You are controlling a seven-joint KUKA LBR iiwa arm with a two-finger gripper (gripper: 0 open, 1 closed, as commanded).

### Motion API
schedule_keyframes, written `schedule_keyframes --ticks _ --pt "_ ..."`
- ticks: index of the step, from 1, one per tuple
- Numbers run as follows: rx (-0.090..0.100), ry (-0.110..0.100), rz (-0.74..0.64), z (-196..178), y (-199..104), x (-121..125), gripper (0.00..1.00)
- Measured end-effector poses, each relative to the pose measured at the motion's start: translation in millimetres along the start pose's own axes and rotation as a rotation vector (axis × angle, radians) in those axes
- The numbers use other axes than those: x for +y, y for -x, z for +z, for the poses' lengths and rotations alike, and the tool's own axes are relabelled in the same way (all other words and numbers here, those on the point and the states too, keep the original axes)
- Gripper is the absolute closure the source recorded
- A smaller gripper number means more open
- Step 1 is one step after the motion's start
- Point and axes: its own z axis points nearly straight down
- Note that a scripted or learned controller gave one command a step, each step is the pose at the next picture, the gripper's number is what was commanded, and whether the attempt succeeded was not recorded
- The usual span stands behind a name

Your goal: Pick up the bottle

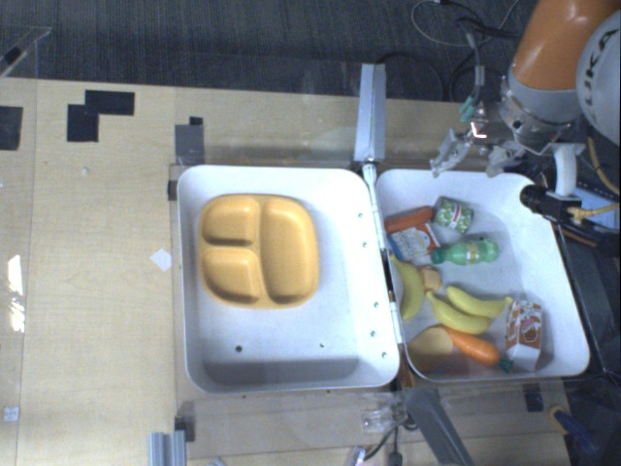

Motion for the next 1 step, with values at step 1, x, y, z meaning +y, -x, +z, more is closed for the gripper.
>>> schedule_keyframes --ticks 1 --pt "-0.001 -0.001 -0.018 62.2 57.9 -55.1 0.00"
